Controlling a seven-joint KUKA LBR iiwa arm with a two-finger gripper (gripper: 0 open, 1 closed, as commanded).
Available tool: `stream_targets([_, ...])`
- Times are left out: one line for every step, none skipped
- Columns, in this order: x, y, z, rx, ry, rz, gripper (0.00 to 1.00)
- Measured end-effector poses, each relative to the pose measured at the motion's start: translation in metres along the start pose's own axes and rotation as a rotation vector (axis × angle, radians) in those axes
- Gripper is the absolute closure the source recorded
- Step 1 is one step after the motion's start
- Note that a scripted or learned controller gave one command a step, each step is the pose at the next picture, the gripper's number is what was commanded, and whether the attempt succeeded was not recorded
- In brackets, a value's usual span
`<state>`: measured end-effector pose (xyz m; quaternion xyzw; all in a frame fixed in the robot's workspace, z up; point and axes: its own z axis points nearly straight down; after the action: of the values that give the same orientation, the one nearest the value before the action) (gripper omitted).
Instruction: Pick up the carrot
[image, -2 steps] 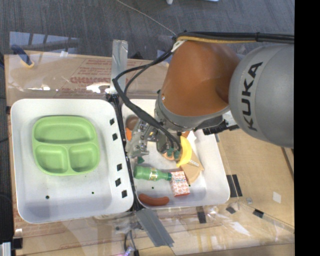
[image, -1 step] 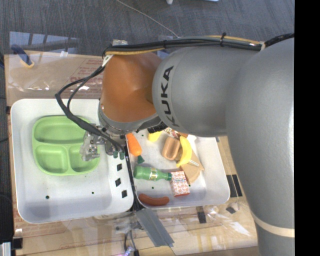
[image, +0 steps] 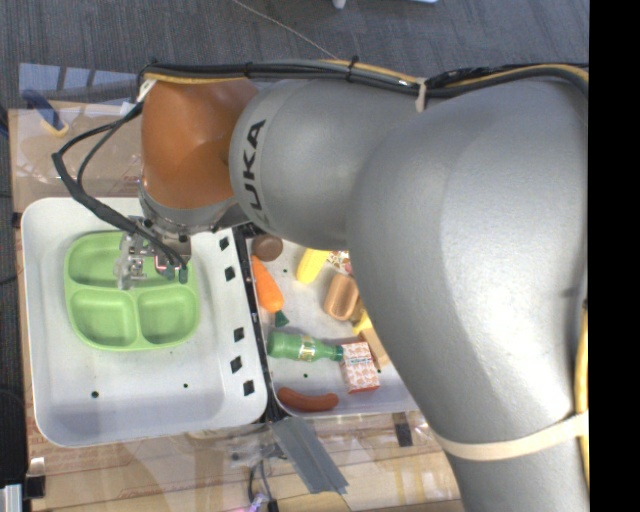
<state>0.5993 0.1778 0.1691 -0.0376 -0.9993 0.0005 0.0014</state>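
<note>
Hovering over the left bin (image: 60, 400), the gripper (image: 150, 262) is seen above a green divided plate (image: 130, 320), well apart from the carrot (image: 267, 285) it has been sent to fetch. Whether anything is grasped cannot be told from this angle; nothing is seen between its tips.

The carrot is found in the right bin (image: 390, 400), just past the wall that divides the two bins, lying to the right of the gripper in the camera view and at about the same height in the frame. Its long axis is set roughly parallel to that wall, with the green top toward the near edge. A sideways crossing of the wall is judged to be what the coming move turns on, with the wrist turned so the carrot is taken across its width.

The right bin is shared with a brown round item (image: 266, 246) just beyond the carrot's far end, a yellow piece (image: 312, 264), a tan cylinder (image: 342, 295), a green bottle (image: 303, 348), a small red carton (image: 359, 365) and a sausage (image: 307, 401). The plate's three compartments are seen to hold nothing.
</note>
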Motion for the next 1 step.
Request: stream_targets([-0.0031,0.0391,-0.0301,-0.001,-0.003,0.500,1.00])
